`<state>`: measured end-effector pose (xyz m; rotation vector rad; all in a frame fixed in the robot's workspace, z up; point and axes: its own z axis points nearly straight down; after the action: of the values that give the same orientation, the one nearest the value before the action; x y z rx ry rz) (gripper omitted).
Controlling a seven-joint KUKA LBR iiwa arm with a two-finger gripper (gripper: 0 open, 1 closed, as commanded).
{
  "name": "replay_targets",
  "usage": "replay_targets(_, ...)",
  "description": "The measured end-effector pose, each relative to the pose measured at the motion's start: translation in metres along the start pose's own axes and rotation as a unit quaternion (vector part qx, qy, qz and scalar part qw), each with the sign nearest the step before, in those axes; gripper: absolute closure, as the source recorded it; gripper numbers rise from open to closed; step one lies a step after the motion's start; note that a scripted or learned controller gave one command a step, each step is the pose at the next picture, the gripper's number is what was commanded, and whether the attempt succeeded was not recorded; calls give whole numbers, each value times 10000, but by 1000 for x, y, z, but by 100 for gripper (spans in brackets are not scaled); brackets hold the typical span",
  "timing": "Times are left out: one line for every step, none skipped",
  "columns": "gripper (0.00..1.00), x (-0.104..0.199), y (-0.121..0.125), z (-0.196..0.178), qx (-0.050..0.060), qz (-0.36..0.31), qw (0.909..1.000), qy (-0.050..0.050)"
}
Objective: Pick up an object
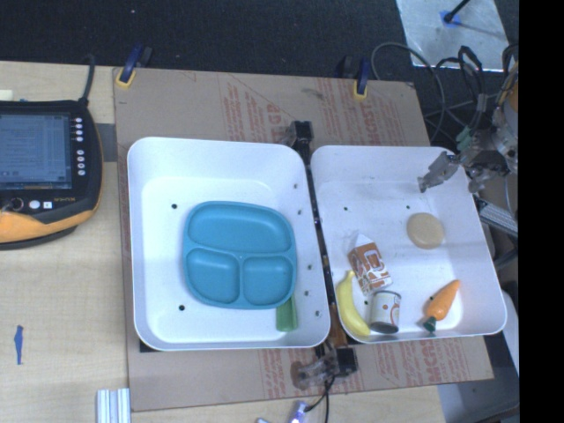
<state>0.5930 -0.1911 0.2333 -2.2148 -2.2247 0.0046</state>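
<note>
Beige round disc (426, 231) lies alone in the right bin (348, 170), nearest the gripper (449, 173), which hangs spread and bare above the bin's far right corner. Risk: flat disc may slip from closing fingers. Carrot (443, 300), can (384, 311), banana (351, 307), carton (370, 267) crowd the near edge. Blue tray (239, 254) occupies the left bin (150, 161).

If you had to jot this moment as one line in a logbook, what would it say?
gripper: over right bin's far edge, holding nothing | right bin: cookie, carrot, banana, can | left bin: blue plate
</note>
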Motion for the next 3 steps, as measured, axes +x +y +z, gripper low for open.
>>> replay_targets(0, -21, -20, 107, 15, -4, 10000, 0)
replay_targets(0, -20, -26, 142, 8, -4, 10000, -1)
replay_targets(100, -21, -26, 131, 10, -9, 10000, -8)
